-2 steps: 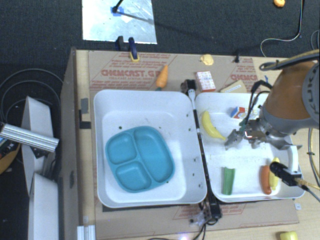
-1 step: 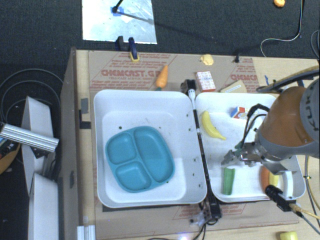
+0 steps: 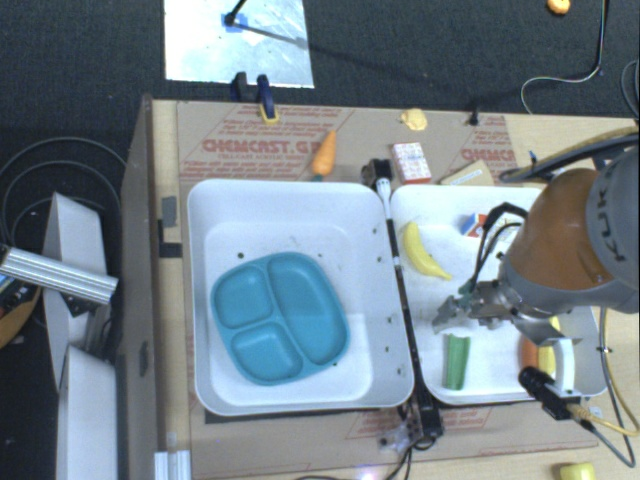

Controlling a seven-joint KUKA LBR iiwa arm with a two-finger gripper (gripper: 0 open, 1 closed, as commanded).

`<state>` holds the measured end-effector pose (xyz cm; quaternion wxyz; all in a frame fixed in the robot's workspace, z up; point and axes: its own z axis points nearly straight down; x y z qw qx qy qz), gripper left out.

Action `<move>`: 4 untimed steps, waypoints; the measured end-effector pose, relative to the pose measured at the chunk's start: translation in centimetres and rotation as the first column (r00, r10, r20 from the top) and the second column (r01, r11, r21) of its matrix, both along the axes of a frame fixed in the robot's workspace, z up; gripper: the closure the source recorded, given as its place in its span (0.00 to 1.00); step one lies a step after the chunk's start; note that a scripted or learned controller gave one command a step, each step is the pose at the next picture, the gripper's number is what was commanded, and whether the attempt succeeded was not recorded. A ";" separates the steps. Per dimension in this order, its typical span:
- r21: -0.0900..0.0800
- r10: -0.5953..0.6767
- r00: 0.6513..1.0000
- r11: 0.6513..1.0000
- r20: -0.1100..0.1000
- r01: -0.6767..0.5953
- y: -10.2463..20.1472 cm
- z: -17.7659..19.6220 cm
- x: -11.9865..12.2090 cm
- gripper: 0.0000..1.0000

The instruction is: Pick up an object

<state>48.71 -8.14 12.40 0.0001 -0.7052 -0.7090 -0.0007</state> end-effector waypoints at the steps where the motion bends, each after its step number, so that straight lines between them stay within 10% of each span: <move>1: 0.000 -0.007 1.000 1.000 -0.002 0.007 -1.8 -4.1 -0.1 0.00; 2: -0.006 0.002 1.000 1.000 0.014 -0.002 -4.8 -3.7 12.6 0.00; 3: -0.001 0.006 1.000 1.000 -0.012 -0.006 0.0 -3.8 17.8 0.00; 4: -0.004 -0.007 1.000 1.000 0.004 0.007 -5.1 0.3 18.2 0.00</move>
